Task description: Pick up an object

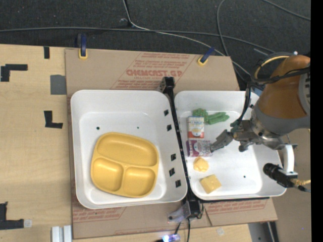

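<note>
Two white bins sit side by side on the bench (30,135). The right bin (237,188) holds five small things: nearest the camera a yellow block (210,184), then a yellow lump (201,164), a purple packet (198,147) just beside the gripper (218,141), a red-and-white carton (196,127) and a green toy (211,118) beyond. Whether the fingers are parted or closed cannot be told; nothing visibly sits between them. The left bin (83,102), well apart, holds one yellow divided tray (124,164).

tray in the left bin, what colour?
Yellow: the three-compartment tray in the left bin, clearest in the camera view.
</note>
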Controlling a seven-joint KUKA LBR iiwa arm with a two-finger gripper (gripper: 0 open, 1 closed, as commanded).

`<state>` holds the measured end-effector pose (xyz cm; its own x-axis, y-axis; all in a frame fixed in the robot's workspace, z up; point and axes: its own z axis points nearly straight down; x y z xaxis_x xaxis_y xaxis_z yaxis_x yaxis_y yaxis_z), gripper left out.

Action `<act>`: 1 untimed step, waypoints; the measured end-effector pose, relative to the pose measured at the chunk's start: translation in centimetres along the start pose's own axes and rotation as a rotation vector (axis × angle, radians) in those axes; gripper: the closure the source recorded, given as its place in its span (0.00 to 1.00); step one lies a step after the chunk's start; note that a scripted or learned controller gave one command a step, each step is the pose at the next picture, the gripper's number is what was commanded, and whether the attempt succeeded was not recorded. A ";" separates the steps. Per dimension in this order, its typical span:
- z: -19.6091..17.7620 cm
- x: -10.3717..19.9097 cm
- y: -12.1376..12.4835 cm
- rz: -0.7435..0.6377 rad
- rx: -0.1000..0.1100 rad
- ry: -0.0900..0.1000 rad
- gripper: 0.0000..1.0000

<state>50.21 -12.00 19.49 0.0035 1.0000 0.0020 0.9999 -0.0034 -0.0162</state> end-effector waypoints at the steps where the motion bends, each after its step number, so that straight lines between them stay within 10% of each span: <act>1: -0.7 0.1 0.3 -0.004 -0.014 -0.002 0.00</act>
<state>50.52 -11.94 20.21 -0.0010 1.0000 0.0003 1.0000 0.0010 -0.0023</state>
